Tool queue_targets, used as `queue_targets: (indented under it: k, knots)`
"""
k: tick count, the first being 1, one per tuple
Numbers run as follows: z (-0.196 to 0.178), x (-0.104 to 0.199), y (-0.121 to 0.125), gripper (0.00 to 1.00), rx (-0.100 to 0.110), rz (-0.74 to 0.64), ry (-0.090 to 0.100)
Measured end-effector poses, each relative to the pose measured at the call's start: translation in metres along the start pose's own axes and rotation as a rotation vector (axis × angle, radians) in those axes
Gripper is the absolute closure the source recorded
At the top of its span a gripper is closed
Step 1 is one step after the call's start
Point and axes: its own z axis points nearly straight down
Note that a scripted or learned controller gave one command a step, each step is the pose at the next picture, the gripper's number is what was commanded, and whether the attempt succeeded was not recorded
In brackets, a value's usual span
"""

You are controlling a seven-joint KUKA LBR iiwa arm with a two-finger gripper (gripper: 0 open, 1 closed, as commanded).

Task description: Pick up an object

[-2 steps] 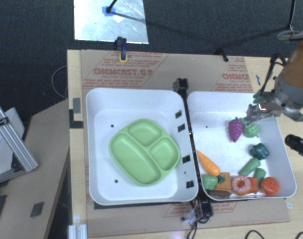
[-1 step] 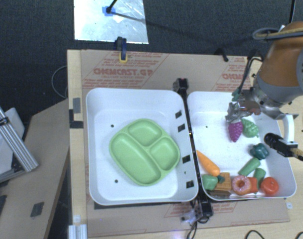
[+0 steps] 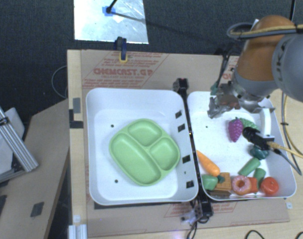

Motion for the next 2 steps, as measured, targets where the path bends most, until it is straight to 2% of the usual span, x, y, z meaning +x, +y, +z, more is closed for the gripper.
queue_targets:
  k: [2]
  knots:
    - [-0.011, 0.106, 0.014, 1.0, 0.0, 0.0, 0.001]
